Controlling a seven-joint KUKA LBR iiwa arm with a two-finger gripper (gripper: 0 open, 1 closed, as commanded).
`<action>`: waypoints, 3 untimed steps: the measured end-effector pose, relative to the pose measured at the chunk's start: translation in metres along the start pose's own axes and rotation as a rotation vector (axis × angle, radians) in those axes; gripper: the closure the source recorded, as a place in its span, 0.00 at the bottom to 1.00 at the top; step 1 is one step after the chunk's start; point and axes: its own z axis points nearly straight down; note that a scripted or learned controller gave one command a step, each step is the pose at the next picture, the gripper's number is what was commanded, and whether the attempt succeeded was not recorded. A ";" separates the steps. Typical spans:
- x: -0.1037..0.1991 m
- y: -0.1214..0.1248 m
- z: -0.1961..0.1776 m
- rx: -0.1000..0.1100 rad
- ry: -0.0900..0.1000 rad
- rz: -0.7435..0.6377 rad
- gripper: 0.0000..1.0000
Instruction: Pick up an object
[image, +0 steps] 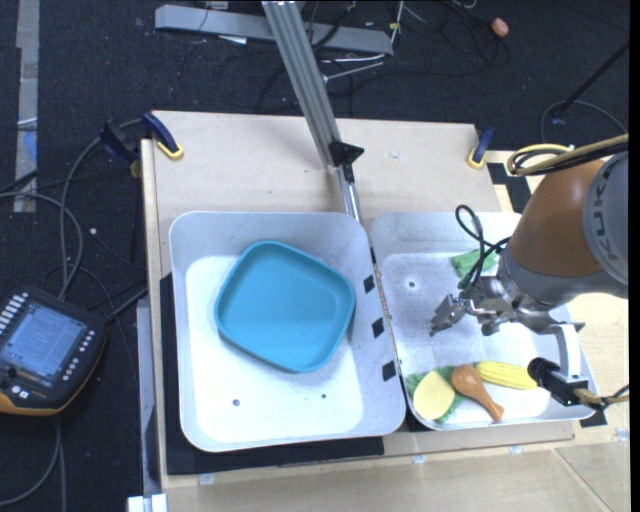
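Below pincer (447, 318): corn (506, 375), drumstick (476, 388), apart.

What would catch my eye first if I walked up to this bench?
Probably the big blue plate lying alone in the left bin. Next, the grey and orange arm leaning over the right bin, where a yellow corn cob, an orange drumstick and a pale yellow slice cluster at the near edge.

Single fixed overhead camera, slanted down over both bins (190, 330)
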 end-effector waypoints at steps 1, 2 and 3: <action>0.000 0.000 0.048 -0.003 0.000 -0.001 0.00; 0.000 0.001 0.036 -0.007 -0.001 -0.001 1.00; 0.008 -0.001 -0.023 -0.010 -0.001 -0.002 1.00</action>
